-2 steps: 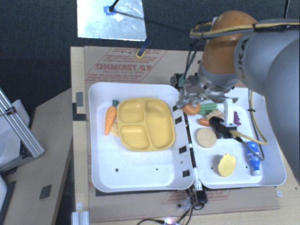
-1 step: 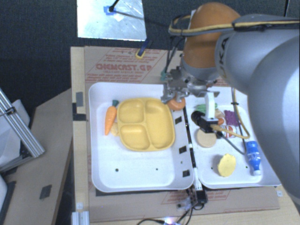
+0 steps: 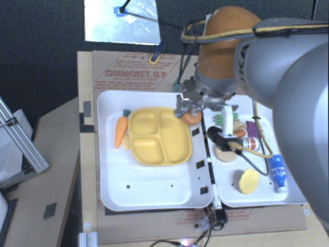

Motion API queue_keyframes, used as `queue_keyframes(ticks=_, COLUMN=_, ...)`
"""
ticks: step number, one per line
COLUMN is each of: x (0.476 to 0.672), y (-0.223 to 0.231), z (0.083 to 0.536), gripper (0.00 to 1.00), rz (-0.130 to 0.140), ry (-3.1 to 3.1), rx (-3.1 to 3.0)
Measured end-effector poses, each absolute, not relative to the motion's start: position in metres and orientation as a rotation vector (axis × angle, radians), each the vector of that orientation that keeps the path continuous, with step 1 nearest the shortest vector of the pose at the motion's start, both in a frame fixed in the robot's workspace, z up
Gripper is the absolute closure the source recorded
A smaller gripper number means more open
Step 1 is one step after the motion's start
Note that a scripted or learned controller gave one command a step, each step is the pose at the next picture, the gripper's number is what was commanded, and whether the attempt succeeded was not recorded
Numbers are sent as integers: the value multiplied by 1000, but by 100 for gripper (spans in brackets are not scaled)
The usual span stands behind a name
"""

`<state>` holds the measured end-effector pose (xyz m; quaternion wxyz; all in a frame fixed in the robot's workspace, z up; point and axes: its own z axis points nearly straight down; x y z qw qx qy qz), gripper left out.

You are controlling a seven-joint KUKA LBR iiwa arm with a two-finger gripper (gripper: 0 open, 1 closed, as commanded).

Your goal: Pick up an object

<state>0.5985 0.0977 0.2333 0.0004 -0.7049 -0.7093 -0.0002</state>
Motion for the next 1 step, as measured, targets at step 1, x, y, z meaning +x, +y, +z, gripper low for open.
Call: queue_keyframes(ticks=1, x=604, y=91, z=214, gripper=100, rz=1, ry=-2223, rx=-2221)
